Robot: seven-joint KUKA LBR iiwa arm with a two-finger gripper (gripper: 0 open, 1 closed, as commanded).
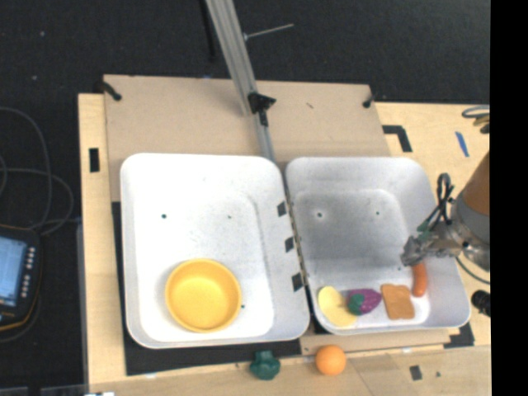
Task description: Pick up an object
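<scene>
Over at three o'clock in the right bin [363, 180], you have the claw [421, 252] low above the bin's right side, the grey arm [474, 221] with its orange band reaching in from the edge. You cannot tell from this slanted view whether it is open or closed; its tip is blurred grey. Nothing can be seen gripped in it. Just below the tip, toward five o'clock, lies a small orange-red sausage-shaped piece [420, 279], upright along the bin wall; whether the claw touches it is unclear.

Along the bin's six o'clock edge you see a row: a pale yellow piece [332, 305], a purple and green piece [361, 301] touching it, then an orange-brown block [398, 301] just beside.

At seven o'clock in the left bin [198, 196] sits a yellow bowl [203, 294]. On the counter [95, 361], at six o'clock, rest a green object [265, 365] and an orange ball [330, 360].
</scene>
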